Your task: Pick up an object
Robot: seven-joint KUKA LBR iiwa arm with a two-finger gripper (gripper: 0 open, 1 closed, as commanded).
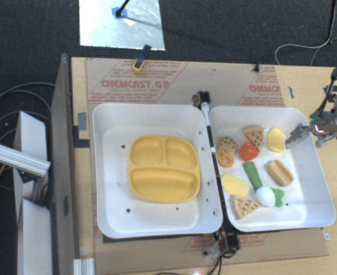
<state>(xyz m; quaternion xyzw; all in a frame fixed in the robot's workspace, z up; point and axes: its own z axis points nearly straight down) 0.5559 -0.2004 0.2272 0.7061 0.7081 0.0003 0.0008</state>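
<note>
Nine toy foods crowd the right bin. Gripper hovers at its 2 o'clock rim, finger state unclear. Nearest target: yellow lemon, just beside. Descend centred; avoid pizza wedge.

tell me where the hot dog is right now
In the camera view the hot dog lies in the right bin, toward its right side, just below the yellow lemon-like piece and right of the green stick.

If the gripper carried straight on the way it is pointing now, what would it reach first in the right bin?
Probably the yellow lemon-shaped toy: the gripper points leftward at it from the right bin's far right edge. Its height above the toys is unclear, so it might pass over.
</note>
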